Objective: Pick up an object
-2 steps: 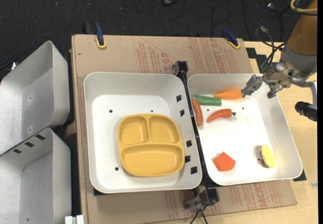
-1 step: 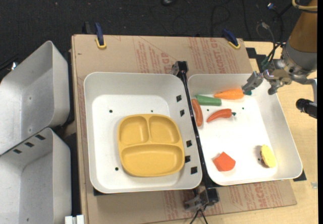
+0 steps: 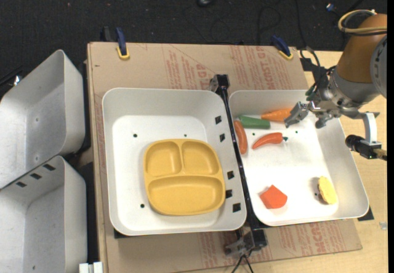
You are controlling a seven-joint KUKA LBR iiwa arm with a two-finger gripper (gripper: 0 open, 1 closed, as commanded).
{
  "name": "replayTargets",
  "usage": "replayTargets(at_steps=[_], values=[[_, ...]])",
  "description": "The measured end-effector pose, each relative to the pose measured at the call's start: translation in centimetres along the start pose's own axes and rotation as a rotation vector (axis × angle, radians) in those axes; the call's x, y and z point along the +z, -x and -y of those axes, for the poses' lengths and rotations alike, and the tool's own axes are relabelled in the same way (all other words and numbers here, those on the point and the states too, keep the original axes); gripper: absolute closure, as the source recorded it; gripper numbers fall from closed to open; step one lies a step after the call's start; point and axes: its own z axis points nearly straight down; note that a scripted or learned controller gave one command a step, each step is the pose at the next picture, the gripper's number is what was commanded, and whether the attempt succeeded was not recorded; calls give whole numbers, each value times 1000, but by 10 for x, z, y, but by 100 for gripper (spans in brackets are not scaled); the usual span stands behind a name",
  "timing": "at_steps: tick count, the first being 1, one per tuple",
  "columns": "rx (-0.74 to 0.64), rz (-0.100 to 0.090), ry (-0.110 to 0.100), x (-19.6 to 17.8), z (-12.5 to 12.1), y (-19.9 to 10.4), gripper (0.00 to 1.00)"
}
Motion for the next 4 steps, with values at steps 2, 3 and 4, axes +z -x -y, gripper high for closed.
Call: replayTargets(at_steps=[2, 3, 4], values=[[-2, 2, 7, 38, -1, -1, 100], [-3, 2, 10, -9, 2, -6, 100], [-3, 3, 12, -72, 4, -8, 100]])
